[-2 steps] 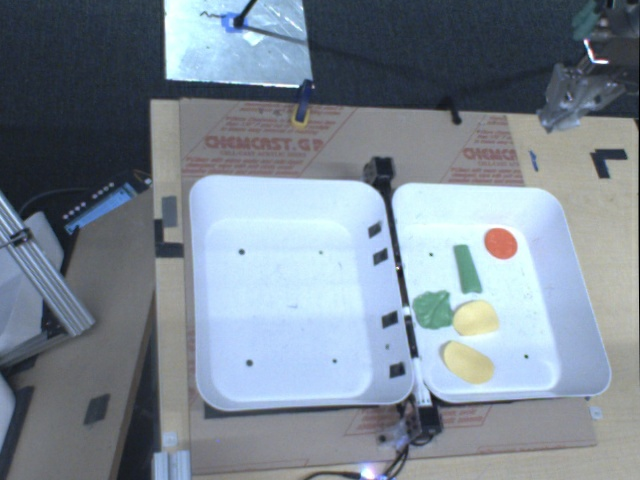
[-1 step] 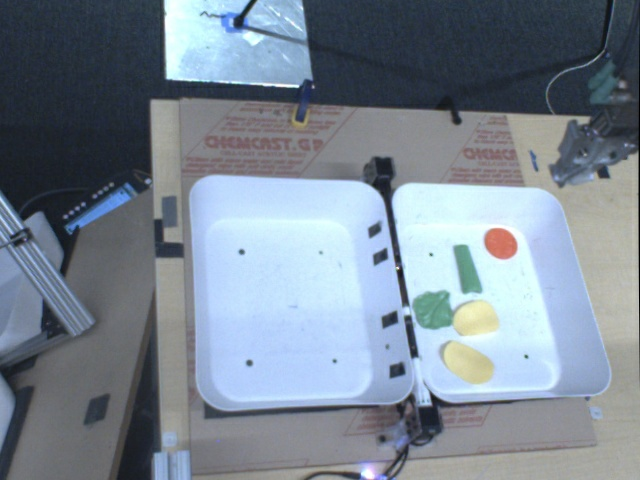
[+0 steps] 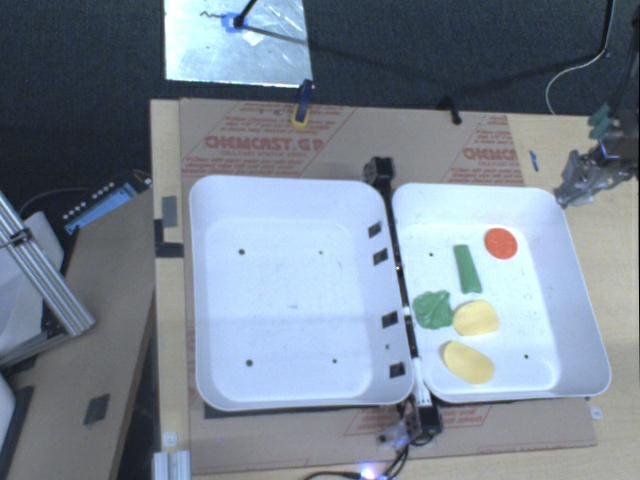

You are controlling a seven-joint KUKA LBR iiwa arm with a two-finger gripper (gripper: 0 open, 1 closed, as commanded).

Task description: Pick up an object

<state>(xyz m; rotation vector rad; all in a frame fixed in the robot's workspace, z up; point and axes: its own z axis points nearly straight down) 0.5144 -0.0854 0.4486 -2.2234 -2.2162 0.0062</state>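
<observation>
Approach stage of a pick: the tool [image 3: 588, 176] sits at the right edge of the view, outside the right bin [image 3: 575, 268] and well apart from its contents, with nothing visibly in its grasp, though how far it is open cannot be told. The right bin holds a red disc [image 3: 501, 243], a green stick [image 3: 467, 268], a green lump [image 3: 433, 309] touching a yellow piece [image 3: 476, 318], and a second yellow piece [image 3: 468, 362]. The next move calls for travel over one item, probably the red disc, which lies nearest and clear of the others.
</observation>
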